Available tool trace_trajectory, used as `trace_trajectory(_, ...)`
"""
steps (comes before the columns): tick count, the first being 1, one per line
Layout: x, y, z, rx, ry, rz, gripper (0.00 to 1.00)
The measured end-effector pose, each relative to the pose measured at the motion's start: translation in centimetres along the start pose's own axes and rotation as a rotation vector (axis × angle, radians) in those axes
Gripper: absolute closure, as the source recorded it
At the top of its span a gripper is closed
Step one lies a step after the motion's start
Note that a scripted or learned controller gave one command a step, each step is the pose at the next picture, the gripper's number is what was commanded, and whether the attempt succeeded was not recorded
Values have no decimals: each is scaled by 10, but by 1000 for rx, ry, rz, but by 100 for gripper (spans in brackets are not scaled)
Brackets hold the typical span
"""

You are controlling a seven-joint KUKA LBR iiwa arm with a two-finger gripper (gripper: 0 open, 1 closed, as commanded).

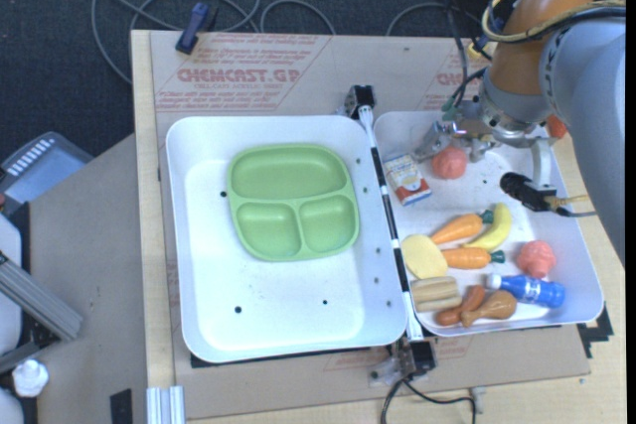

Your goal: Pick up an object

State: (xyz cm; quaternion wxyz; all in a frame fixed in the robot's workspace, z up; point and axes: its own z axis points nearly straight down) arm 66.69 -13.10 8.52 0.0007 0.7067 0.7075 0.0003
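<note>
Red and round, the tomato (450, 163) lies at the right bin's (586, 298) far end, just under the gripper (460, 133) — whether that is clenched I cannot tell. A small carton (406, 181) sits beside it; carrots (460, 242), a banana (494, 226) and a bottle (531, 291) crowd nearer. A green tray (293, 201) occupies the left bin (199, 313).

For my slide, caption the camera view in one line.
Arm's gripper poised by a red ball in the toy-filled right bin; green tray left.
</note>
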Motion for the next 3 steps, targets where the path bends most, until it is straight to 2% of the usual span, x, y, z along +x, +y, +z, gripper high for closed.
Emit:
trace_trajectory(1, 34, 0, 0, 2, 2, 0, 0)
trace_trajectory(2, 33, 1, -10, -1, -1, -1, 100)
trace_trajectory(3, 105, -43, -101, 0, 2, -1, 100)
